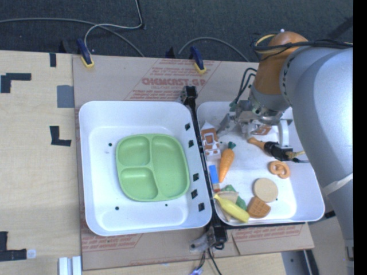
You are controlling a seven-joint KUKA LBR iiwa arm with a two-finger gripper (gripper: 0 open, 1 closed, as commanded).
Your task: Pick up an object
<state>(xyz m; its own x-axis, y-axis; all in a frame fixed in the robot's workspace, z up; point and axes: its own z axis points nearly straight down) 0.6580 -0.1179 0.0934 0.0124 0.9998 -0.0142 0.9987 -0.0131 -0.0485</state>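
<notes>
My gripper (236, 129) hangs low over the back part of the right bin (304, 208), open, with only bare bin floor between its fingers. An orange carrot (226, 160) lies just in front of it, and a small printed box (210, 141) sits to its left by the bin wall. A small orange thing (262, 130) is partly hidden under the gripper's right side. Further forward lie a pretzel (280, 168), a round tan cookie (265, 189), a waffle piece (258, 208), a yellow banana (231, 208), a green item (235, 195) and a blue block (213, 173).
The left bin (94, 153) holds a green divided plate (152, 167). A black divider with clips (198, 153) runs between the bins. The big grey arm (321, 107) covers the right bin's far right side. Cables cross the dark floor at the back.
</notes>
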